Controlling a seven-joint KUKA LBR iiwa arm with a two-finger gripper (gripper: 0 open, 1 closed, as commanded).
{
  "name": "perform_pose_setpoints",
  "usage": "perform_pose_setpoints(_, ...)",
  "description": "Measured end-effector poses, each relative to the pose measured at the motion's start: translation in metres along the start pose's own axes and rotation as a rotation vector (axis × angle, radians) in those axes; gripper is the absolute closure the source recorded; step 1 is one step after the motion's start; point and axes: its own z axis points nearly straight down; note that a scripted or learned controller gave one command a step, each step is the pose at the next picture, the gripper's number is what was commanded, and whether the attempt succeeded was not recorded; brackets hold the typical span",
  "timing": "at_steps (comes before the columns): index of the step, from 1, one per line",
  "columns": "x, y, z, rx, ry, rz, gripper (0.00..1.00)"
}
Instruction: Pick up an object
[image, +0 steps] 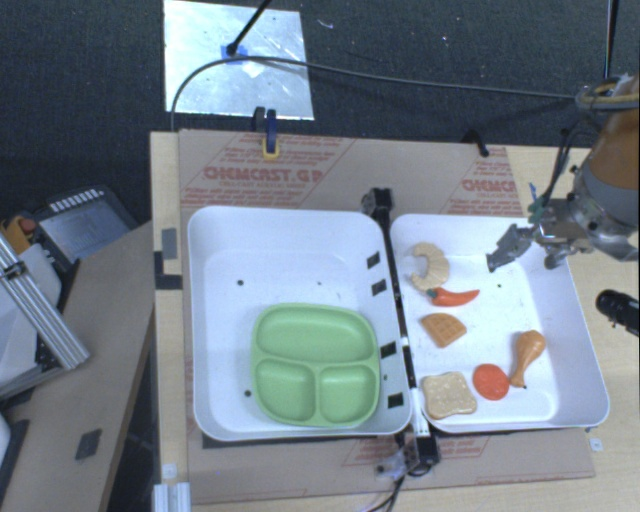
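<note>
You have two white bins side by side. Nearest you, in the left bin (215, 250), sits one green divided plate (315, 364) with three compartments, at about six o'clock in that bin.

The right bin (570, 300) holds six small food-shaped items, listed near to far:
- One slice of toast (448, 395), pale with a tan crust, at seven o'clock in the bin, close to the front wall.
- One red round slice (490, 381), flat, just beside the toast at its three o'clock.
- One drumstick (525, 354), orange-brown, tilted, its thin end touching or nearly touching the red slice.
- One tan wedge (443, 328), toast-coloured, at nine o'clock in the bin.
- One red chilli pepper (455, 296), slim, lying crosswise.
- One pale curved pastry (431, 264), croissant-like, at ten o'clock, just beyond the chilli.

The gripper (522, 250) hangs over the bin's far right part, at about two o'clock. Its two fingers stand spread apart with nothing between them, well apart from every item.
</note>
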Motion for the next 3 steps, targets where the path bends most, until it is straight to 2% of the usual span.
perform_pose_setpoints(1, -0.010, 0.003, 0.051, 0.005, 0.001, 0.003, 0.00)
perform_pose_setpoints(3, -0.006, 0.012, 0.138, 0.005, 0.001, 0.002, 0.00)
